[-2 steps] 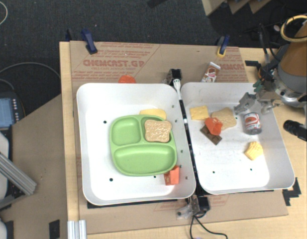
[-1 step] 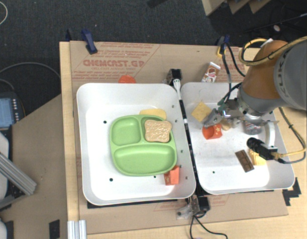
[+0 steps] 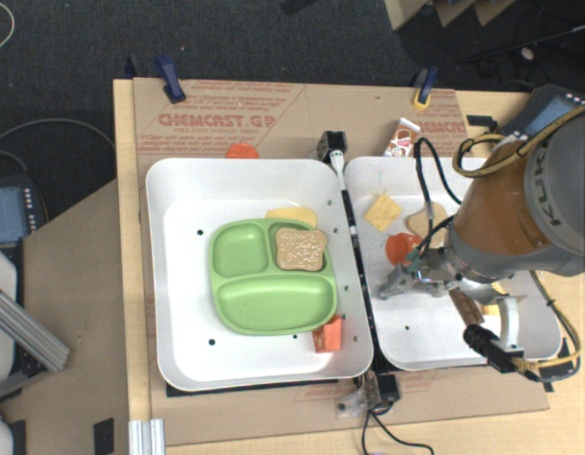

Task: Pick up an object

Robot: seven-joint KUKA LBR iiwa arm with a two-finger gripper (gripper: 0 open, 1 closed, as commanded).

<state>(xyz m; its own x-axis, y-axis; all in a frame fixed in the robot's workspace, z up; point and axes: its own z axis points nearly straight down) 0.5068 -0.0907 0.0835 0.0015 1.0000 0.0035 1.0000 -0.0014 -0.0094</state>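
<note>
The arm is reaching in from three o'clock, its claw (image 3: 398, 282) hanging low inside the right bin (image 3: 415, 344), just below a red round piece (image 3: 400, 247). I cannot tell how the claw is set. At twelve o'clock from that piece, a yellow wedge (image 3: 383, 212) is lying near a tan piece (image 3: 420, 223). In the left bin (image 3: 178, 254), a green divided tray (image 3: 264, 297) is carrying a slice of toast (image 3: 301, 249), and an orange block (image 3: 328, 335) is sitting at its five o'clock corner.

2 blue clamps (image 3: 169, 77) on bench edge (image 3: 273, 112), cables (image 3: 0, 19) on floor.
</note>
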